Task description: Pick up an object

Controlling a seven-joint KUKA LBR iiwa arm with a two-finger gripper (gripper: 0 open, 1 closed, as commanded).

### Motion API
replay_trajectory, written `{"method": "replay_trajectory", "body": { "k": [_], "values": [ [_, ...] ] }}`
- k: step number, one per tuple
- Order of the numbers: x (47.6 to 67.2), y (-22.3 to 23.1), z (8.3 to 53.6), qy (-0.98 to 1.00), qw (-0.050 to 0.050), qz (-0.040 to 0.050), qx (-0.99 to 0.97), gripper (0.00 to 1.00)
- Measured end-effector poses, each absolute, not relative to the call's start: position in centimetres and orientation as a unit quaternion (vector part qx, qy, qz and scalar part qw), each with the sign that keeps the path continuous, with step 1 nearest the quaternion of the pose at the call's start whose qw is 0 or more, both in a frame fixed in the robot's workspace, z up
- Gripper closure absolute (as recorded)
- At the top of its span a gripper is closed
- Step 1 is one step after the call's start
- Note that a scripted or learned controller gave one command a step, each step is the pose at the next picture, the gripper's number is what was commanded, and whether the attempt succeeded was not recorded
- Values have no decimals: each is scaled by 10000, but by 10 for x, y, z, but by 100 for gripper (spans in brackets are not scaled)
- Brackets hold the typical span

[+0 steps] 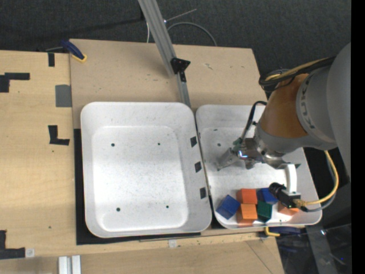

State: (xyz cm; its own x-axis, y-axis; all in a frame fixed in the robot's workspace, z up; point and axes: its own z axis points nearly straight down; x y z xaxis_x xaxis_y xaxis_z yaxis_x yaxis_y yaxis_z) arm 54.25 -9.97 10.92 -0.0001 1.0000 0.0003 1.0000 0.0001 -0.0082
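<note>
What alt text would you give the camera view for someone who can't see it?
A grey robot arm with an orange band reaches from the right over the right white bin, its gripper above the bin floor. Blue, orange and green blocks cluster in that bin's near corner. The left white bin sits beside it on a wooden bench.

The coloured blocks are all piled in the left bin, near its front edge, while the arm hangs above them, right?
Not quite: the coloured blocks lie in the right bin, near its front edge, as the camera view shows. The arm does hang above that bin.
</note>
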Motion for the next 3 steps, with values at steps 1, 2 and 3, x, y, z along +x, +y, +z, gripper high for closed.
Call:
{"method": "replay_trajectory", "body": {
  "k": [1,2,3],
  "values": [
    [541,-99,90,-7075,18,18,-7067,0],
    [542,-98,101,-7078,23,10,-7064,100],
    [548,-95,162,-7078,-17,-15,-7065,100]
  ]
}}
